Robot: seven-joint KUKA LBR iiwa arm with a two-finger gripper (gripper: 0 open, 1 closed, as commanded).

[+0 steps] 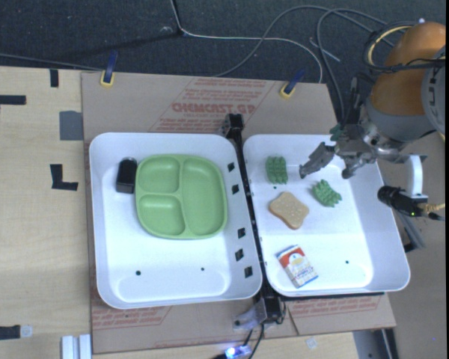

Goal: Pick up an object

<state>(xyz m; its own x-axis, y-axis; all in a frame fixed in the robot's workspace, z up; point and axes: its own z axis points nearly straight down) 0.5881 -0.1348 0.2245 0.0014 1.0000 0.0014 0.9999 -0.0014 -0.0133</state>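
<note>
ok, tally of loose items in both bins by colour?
Green: 3 — divided plate, two bumpy pieces
Black: 1 — block
Tan: 1 — bread slice
Red/white/blue: 1 — small packet
Total: 6

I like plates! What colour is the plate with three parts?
Light green. The divided plate shows best in the camera view, in the left bin.
</note>
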